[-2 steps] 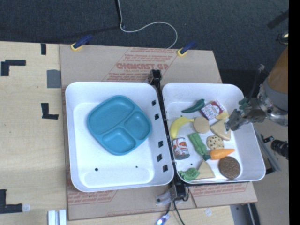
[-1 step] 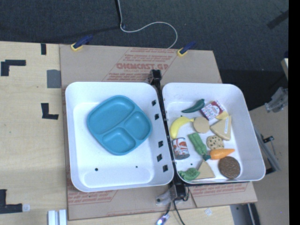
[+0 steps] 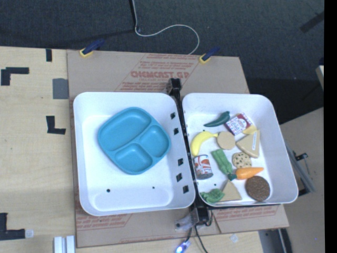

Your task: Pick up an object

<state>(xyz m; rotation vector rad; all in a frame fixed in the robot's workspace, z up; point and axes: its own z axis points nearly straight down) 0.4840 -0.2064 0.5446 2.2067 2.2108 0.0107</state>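
As you scan from the near edge, right bin point(image 3: 281, 141): burger point(image 3: 258, 187), carrot point(image 3: 248, 172), can point(image 3: 202, 165), banana point(image 3: 201, 140), pepper point(image 3: 217, 120). Left bin point(image 3: 84, 141): blue tray point(image 3: 134, 139).

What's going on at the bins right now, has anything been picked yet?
Nothing is being handled at this moment. The left bin holds a blue divided plate. The right bin holds a pile of toy food, including a banana, a carrot, a small can and a round brown cookie. All of it lies in the bin.
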